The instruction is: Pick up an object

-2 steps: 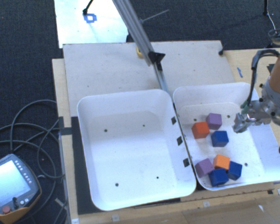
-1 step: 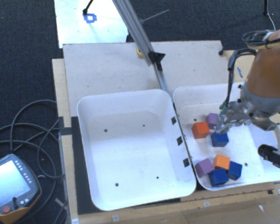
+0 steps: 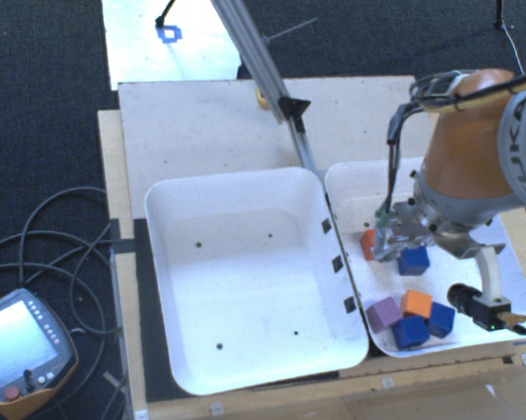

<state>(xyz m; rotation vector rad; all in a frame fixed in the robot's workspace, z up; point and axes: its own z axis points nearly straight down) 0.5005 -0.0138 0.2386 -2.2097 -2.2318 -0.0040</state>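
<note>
In the right bin [image 3: 352,184], the gripper [image 3: 387,242] hangs low over the left part, beside a red-orange block [image 3: 367,243] and a blue block [image 3: 414,261]. The wrist hides the fingertips. Near the bin's front lie a purple block [image 3: 383,314], an orange block [image 3: 417,303] and two more blue blocks [image 3: 409,332] [image 3: 442,318]. Nothing shows between the fingers.
The left bin [image 3: 251,279] sits beside the right one, a rim between them. A metal pole [image 3: 254,50] slants in from the top. A teach pendant [image 3: 19,349] and cables lie at the left. A black fitting [image 3: 477,306] sits at the right bin's front.
</note>
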